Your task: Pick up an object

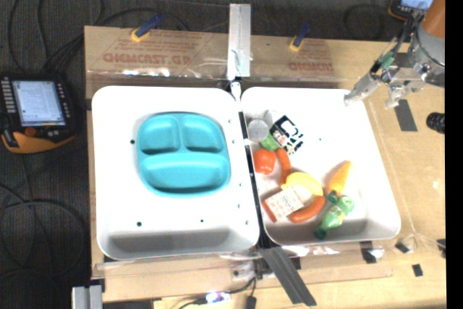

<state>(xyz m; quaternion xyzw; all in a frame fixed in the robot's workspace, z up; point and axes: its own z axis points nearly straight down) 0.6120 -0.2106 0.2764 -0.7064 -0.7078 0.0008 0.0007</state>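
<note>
A grey arm with an orange band enters from the upper right and stops over the counter, just outside the top right corner of the right bin. Its gripper hangs there with two pale fingers spread apart and nothing between them; one fingertip reaches the bin's rim.

The objects sit well apart from the gripper, crowded into the right bin's left and lower parts. A black-and-white item lies near the dividing wall, beside a small grey round piece. Below them are an orange-red tomato, a yellow lemon shape, a red-and-white box, an orange carrot shape and a green bottle close to the near wall. The bin's upper right portion is bare white floor.

The left bin holds a turquoise divided plate at its centre, with white margin all round it.
</note>
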